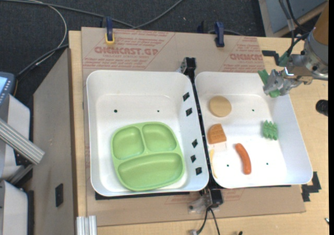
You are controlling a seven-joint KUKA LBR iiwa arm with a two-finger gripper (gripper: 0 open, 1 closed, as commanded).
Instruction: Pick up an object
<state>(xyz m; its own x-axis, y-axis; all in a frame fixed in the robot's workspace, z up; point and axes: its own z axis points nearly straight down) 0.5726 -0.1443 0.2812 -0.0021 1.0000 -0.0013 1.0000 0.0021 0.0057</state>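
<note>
Your gripper [273,85] hovered over the right bin's [292,176] far right rim; whether it was parted, I couldn't tell; below it lay the green broccoli piece [270,130], sausage [243,158], round cookie [220,106] and toast [216,134]; the left bin [99,98] held a green tray [148,155].

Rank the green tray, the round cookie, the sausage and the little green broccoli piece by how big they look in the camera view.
1. Green tray, by far the largest.
2. Round cookie and sausage: too alike in apparent size to rank.
3. Broccoli piece, the smallest.
</note>
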